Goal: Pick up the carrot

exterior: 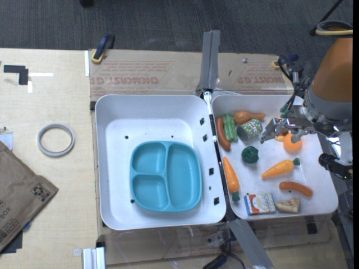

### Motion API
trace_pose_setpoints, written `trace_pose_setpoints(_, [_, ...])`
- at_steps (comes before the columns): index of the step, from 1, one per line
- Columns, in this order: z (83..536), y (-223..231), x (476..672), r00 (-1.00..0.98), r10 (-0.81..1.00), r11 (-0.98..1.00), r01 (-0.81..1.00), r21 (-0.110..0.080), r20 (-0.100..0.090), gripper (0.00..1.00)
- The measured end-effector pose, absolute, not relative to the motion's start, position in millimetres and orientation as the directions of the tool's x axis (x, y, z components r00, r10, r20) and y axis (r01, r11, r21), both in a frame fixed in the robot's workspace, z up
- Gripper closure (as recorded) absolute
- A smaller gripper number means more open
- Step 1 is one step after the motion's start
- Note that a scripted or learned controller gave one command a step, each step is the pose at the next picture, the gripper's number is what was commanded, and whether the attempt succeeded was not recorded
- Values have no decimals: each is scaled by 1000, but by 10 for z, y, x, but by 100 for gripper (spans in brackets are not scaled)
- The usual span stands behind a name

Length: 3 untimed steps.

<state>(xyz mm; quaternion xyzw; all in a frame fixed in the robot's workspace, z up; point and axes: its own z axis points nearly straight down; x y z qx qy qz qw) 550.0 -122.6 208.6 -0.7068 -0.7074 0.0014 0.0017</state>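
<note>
Pincer: mine (pixel 279 130) hangs over the right bin's far right part, reaching in from the right edge; whether it is released or clenched I cannot tell.
Arm: my grey wrist with its orange band (pixel 336 72) stands above the right bin's far right corner.
Carrot: one carrot (pixel 279 168) lies loose on the right bin's floor, right of centre, its green tip toward the right wall, nearer the front than my pincer and apart from it.
Second carrot: another carrot-like piece (pixel 230 175) lies along the right bin's left wall, green end toward the front edge.
Orange fruit: a small round orange piece (pixel 292 143) sits just beside my pincer, on its right.
Far side of right bin: a red sausage (pixel 222 134), a green pod (pixel 229 128), a wrapped greenish ball (pixel 250 129) and an orange pear-shaped piece (pixel 247 116) are crowded near the far left corner.
Middle: a dark green broccoli (pixel 250 154) sits near the bin's centre.
Front edge of right bin: a small carton (pixel 259 203), a pale wedge (pixel 288 205) and a red sausage link (pixel 295 189).
Left bin: its white wall (pixel 104 167) surrounds a blue divided plate (pixel 166 176) near the centre.
Bench: a tape ring (pixel 56 139) lies well left of the bins.
</note>
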Motion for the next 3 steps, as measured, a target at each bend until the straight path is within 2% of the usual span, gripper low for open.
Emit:
trace_pose_setpoints(1, [915, -1571, 5204, -136, 991, 136, 991, 0, 0, 0])
trace_pose_setpoints(2, [1000, -1578, 5204, -133, 991, 133, 991, 0, 0, 100])
trace_pose_setpoints(3, [2000, -908, 5321, 10, 1000, -10, 1000, -1, -1, 100])
